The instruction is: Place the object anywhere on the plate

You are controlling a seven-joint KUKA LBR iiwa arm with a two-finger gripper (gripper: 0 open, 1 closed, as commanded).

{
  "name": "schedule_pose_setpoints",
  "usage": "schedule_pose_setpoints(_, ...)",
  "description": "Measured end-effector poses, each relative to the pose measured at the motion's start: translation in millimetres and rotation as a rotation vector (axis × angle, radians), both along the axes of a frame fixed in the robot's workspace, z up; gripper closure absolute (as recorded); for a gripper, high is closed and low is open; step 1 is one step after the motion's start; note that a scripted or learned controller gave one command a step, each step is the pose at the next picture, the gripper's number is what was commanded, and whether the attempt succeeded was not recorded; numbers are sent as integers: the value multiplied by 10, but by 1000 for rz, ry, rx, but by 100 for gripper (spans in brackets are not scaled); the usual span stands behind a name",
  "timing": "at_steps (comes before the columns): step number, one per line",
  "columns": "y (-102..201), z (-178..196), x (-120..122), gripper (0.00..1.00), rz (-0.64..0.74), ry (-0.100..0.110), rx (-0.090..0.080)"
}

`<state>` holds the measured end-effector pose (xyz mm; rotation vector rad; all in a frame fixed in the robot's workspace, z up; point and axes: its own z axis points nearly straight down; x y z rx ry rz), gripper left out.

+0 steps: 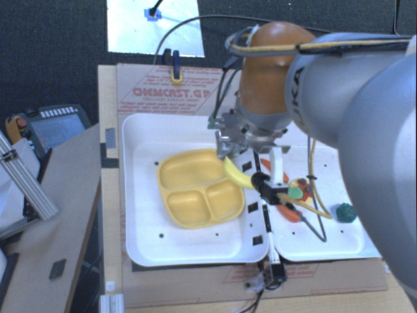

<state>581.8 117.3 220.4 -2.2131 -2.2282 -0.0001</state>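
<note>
A yellow divided plate [195, 191] lies in the left white bin [140, 175]. My gripper [233, 160] hangs over the plate's right rim, under the orange band of the arm. A yellow toy banana [238, 173] with a dark tip sits between the fingers. It slants down to the right, from above the plate's right edge toward the divider between the bins. The gripper is shut on it, and the banana looks raised off the plate.
The right bin [326, 243] holds an orange-red item [290, 212], a small multicoloured piece [296, 191] and a green lump [344, 212]. Cables [316, 220] droop from the arm into that bin. A cardboard sheet [166, 91] lies behind the bins.
</note>
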Motion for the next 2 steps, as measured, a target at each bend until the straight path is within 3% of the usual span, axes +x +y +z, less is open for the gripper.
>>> schedule_pose_setpoints(1, -26, 128, -27, 100, -4, -3, 0)
schedule_pose_setpoints(2, -27, 123, -28, 0, -4, -3, 0)
